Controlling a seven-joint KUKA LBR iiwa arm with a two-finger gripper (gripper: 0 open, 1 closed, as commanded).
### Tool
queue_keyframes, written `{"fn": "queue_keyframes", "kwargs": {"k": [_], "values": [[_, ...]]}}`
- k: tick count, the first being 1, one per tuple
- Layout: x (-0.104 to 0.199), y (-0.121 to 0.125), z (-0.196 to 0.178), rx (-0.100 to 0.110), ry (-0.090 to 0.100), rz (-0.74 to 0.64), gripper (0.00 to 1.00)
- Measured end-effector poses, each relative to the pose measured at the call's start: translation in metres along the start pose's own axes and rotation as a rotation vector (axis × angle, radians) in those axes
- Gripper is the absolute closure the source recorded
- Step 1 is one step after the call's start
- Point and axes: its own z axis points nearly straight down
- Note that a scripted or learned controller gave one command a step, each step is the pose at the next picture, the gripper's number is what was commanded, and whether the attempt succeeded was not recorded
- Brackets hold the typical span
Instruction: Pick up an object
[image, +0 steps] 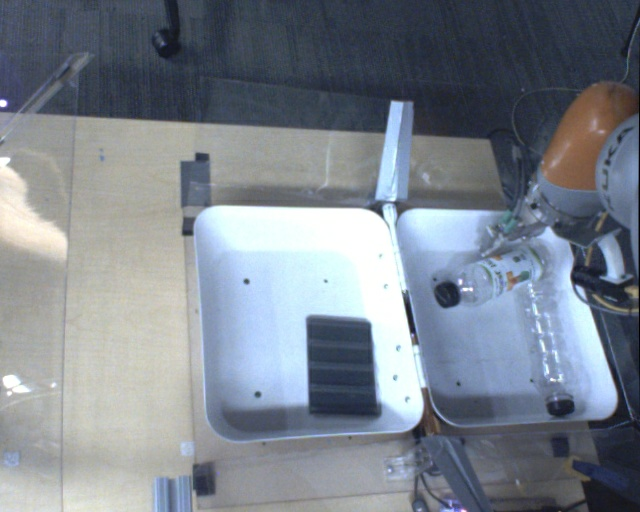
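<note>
Pale wood is seen across the counter (110, 330), on which two shallow white bins are set side by side, with dark floor beyond its far edge. In the left bin (230, 250) a black ribbed block (342, 366) is laid flat near the front wall. In the right bin (480, 385) two clear plastic bottles are found. One bottle with a label (490, 280) is lying tilted, its black cap pointed toward the wall between the bins. A second clear bottle (548, 345) is stretched along the right side, its dark cap at the front corner. The grey arm with its orange band (585, 140) is lowered over the far right corner, and the claw (515, 228) is placed just above the labelled bottle's base. Whether anything is gripped cannot be told.
</note>
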Motion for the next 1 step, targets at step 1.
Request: {"fn": "queue_keyframes", "kwargs": {"k": [1], "values": [[0.0234, 0.0169, -0.0748, 0.007, 0.002, -0.05, 1.0]]}}
